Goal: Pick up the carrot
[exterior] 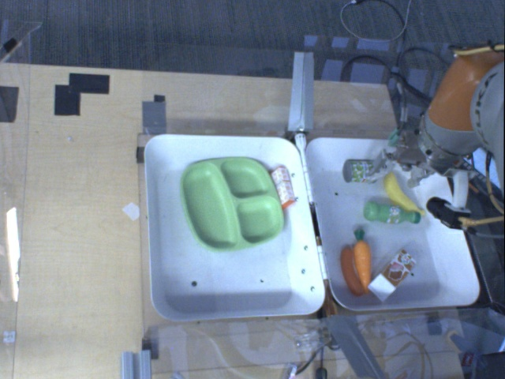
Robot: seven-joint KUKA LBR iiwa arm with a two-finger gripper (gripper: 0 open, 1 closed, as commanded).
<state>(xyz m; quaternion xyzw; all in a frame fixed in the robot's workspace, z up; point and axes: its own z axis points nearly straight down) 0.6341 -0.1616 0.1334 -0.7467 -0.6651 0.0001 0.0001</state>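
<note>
the left bin (170,290) holds a green divided plate (233,202) with a small packet (282,186) at its right edge. in the right bin (458,287), the carrot (359,265) lies near the front, leafy end pointing back, with a small carton (394,273) just to its right. a green bottle (390,212) and a banana (398,193) sit between it and the tool (406,163), hanging at the back right; how far open it is cannot be told. best to come over the bottle, then descend across the carrot's middle, clear of the carton.

The grey arm (473,93) with its orange band comes in from the right side, bent downward, and its pincer (406,160) hangs low at the wrist end.
</note>
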